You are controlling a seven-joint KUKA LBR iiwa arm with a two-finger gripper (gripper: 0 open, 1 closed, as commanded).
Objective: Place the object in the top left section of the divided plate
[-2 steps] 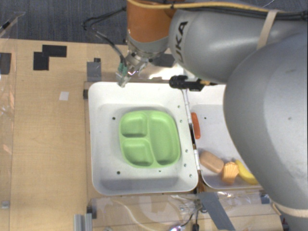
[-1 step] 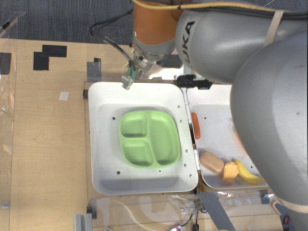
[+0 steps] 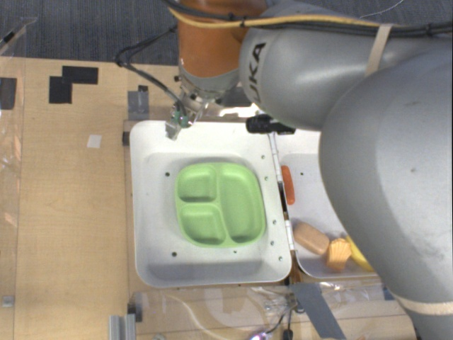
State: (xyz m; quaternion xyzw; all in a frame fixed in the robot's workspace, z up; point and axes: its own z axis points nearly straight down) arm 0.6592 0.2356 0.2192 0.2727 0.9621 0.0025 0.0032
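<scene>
A light green divided plate (image 3: 220, 204) lies in the left white bin (image 3: 144, 211). Its three sections hold nothing, and its top left section (image 3: 197, 183) is a small square one. My gripper (image 3: 175, 125) hangs over the bin's far left corner, up and to the left of the plate and apart from it. The orange band and grey wrist rise behind it. In the right bin (image 3: 311, 172) lie a slim red-orange piece (image 3: 287, 184), a tan block (image 3: 311, 238), a ridged orange piece (image 3: 340, 253) and a yellow piece (image 3: 362, 260), the last partly hidden by my arm.
My big grey arm (image 3: 368, 140) covers most of the right bin and the right side of the view. A wooden bench (image 3: 64, 211) with black marks (image 3: 73, 82) spreads to the left. Brackets and cables sit at the front edge (image 3: 283, 310).
</scene>
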